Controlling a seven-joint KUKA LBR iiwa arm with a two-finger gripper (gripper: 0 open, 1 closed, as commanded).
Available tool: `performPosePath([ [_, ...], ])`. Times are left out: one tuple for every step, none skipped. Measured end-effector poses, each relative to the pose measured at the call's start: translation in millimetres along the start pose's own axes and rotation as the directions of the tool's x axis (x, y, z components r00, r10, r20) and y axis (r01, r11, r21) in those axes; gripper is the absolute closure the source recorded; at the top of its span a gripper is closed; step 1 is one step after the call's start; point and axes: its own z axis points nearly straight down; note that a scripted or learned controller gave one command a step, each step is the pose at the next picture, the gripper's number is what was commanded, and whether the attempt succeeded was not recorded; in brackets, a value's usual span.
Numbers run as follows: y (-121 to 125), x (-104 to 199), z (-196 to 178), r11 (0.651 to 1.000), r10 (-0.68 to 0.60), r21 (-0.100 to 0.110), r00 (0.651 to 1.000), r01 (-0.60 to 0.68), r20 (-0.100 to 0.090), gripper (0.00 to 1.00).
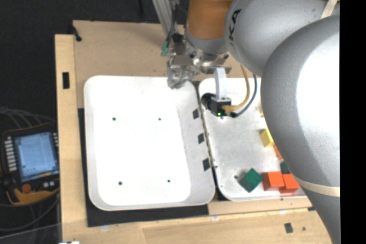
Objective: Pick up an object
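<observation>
green block (pixel 249 179) sits loose in right bin (pixel 240 140) by orange blocks (pixel 280 181); gripper (pixel 182 74) is well apart (jaws' state: cannot tell), so centre over it before descending.

Two bins sit side by side on the bench (pixel 67 123): the left bin (pixel 94 140) at frame centre-left, the right bin (pixel 229 140) partly under the arm (pixel 297 66), which fills the upper right. In the right bin's lower part lie a block (pixel 250 179), and just right of it, two more blocks (pixel 281 182). A small piece (pixel 265 137) lies above them. A pendant (pixel 33 158) sits at the left edge.
</observation>
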Motion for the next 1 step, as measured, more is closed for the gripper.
performPosePath([
  [-0.3,-3.4,0.5,1.0,0.004,0.002,1.0,-0.004,0.002,0.0],
])
